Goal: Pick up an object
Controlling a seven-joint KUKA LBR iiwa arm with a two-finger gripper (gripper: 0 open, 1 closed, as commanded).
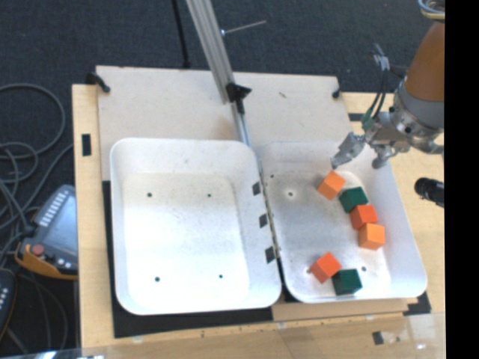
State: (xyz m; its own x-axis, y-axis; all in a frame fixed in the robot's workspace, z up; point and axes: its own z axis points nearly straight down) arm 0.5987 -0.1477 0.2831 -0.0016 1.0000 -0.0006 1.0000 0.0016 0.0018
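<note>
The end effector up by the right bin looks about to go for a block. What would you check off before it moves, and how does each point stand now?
1. Fingers spread to take a block: ok; the end effector shows two fingers apart with nothing between them.
2. Target near: ok; the top orange block lies just below and left of the fingers.
3. Room around it: not ok; a green block sits against its lower right side.
4. Easier picks: cannot tell; the other blocks also lie in touching pairs, like the lower orange block and lower green block.
5. Blocks inside the right bin: ok.
</note>
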